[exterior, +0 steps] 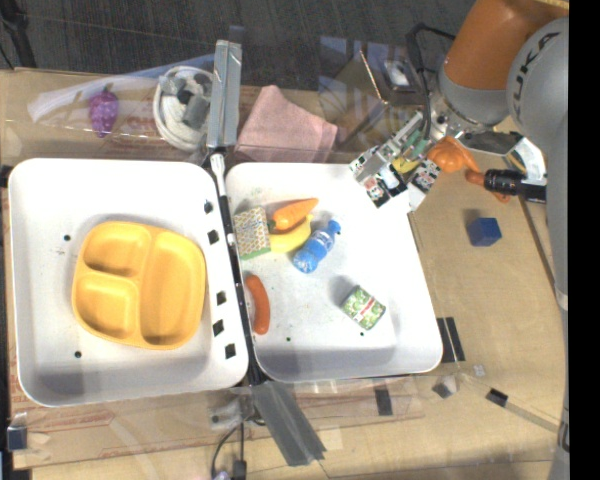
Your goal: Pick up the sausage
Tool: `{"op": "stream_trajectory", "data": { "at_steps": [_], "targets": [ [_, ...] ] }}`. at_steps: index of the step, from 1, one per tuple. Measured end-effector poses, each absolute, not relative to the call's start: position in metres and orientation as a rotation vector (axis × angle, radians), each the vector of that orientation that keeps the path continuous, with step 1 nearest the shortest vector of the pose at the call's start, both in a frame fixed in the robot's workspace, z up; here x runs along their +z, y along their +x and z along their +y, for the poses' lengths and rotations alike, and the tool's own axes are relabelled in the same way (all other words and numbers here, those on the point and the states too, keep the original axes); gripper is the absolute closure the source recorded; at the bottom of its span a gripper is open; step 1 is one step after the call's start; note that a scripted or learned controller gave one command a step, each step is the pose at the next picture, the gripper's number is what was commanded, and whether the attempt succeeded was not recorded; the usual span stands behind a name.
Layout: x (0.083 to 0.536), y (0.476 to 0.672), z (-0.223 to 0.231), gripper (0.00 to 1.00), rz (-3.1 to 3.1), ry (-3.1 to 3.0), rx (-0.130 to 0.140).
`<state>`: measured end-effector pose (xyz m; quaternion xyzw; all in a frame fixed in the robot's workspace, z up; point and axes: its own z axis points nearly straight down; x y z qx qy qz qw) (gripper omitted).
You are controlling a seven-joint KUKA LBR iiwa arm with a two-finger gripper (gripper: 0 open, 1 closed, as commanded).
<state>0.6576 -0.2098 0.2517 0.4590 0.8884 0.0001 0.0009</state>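
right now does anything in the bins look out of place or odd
Nothing looks spilled or damaged. The sausage lies jammed against the right bin's left wall, away from the other food. A blue block sits on the bench outside both bins. The claw hovers over the bin's far right corner.

yellow divided plate point(140, 283) in left bin; carrot point(294, 210), blue bottle point(315, 247) in right bin

red-orange sausage point(259, 305), orange carrot point(294, 211), yellow banana point(288, 241), blue bottle point(315, 247), green-and-white can point(362, 307), yellow divided plate point(140, 284) in white bin point(40, 358), blue block point(485, 231) on tan surface point(490, 308).
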Motion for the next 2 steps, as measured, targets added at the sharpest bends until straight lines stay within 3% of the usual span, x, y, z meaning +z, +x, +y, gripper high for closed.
{"op": "stream_trajectory", "data": {
  "at_steps": [1,2],
  "targets": [
    [0.21,0.658,-0.208,1.0,2.884,1.249,0.0],
    [0.243,0.649,-0.208,1.0,2.929,1.131,-0.001]
  ]
}}
